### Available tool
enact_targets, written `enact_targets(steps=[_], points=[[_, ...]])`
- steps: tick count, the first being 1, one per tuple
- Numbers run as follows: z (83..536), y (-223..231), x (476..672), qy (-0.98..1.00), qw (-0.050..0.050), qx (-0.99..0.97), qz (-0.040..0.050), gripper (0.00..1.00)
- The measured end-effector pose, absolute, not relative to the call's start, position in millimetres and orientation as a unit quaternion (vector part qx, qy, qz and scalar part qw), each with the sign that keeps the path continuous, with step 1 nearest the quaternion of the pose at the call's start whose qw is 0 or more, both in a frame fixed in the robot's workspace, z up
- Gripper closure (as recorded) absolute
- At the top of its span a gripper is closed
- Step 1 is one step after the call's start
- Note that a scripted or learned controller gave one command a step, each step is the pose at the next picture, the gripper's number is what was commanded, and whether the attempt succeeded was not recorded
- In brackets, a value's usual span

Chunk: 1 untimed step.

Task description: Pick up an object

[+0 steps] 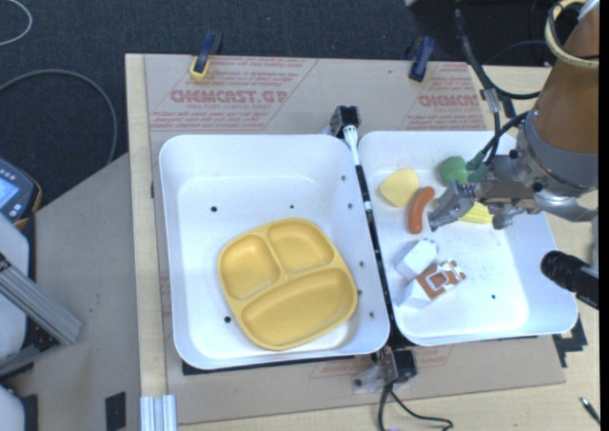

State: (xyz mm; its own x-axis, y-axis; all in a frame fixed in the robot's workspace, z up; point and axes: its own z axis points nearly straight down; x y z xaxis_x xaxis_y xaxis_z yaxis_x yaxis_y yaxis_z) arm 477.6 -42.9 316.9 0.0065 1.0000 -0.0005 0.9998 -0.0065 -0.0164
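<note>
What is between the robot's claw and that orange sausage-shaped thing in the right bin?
Nothing visible. The gripper hangs over the right bin, just right of the orange sausage, with only bare white floor between them. The pale yellow piece lies on the sausage's far side.

Brown bench (314, 87); left bin (190, 182) and right bin (504, 305) side by side.

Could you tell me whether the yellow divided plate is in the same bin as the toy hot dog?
No, the yellow divided plate lies in the left bin, while the toy hot dog lies in the right bin.
</note>
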Motion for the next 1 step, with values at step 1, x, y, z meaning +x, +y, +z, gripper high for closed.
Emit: enact_targets(steps=[1], points=[[335.8,-40.5,480.1,-0.707,-0.001,-0.707,-0.0009,1.00]])
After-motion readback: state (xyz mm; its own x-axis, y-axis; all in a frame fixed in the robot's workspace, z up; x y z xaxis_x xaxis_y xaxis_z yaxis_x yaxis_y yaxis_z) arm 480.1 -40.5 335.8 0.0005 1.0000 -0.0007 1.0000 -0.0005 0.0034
